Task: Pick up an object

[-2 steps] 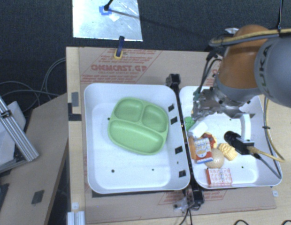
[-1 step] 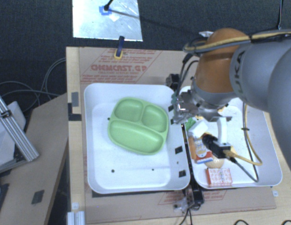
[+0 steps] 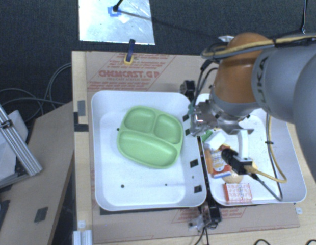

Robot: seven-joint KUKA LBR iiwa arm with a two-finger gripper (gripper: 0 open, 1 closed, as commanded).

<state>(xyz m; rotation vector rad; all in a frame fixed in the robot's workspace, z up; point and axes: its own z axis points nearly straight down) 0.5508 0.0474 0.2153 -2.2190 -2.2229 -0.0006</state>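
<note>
Near edge first: counter (image 3: 148, 223) carries two white bins side by side. Left bin (image 3: 104, 188) holds a green divided plate (image 3: 150, 137), lying flat around its middle, tilted a bit, touching nothing else. A few small dark specks on the bin floor, too small to tell.

Right bin (image 3: 293, 188) holds the clutter: a red-and-white packet (image 3: 237, 191) at the near edge, a tan round item (image 3: 230, 177) just behind it, an orange-brown packet (image 3: 217, 163) beside the divider, something green-and-white (image 3: 215, 136) farther back. A black piece with a yellow cable lies across the pile; can't tell whether it is part of the arm.

Arm (image 3: 280, 80) reaches in from the right, orange band over the far part of the right bin. Pincer (image 3: 204, 120) sits low near the divider, at the far-left end of the right bin, just above or touching the pile; cannot tell which. Pincer state: cannot tell, wrist hides it.

Progress, judged: early-to-mid. Arm is down over the candidates, but nothing is visibly lifted or gripped; every item looks to be resting in a bin. Left to do: secure one item, probably from the right pile, and raise it clear. Crowded pile makes a miss or a double grab likely.
</note>
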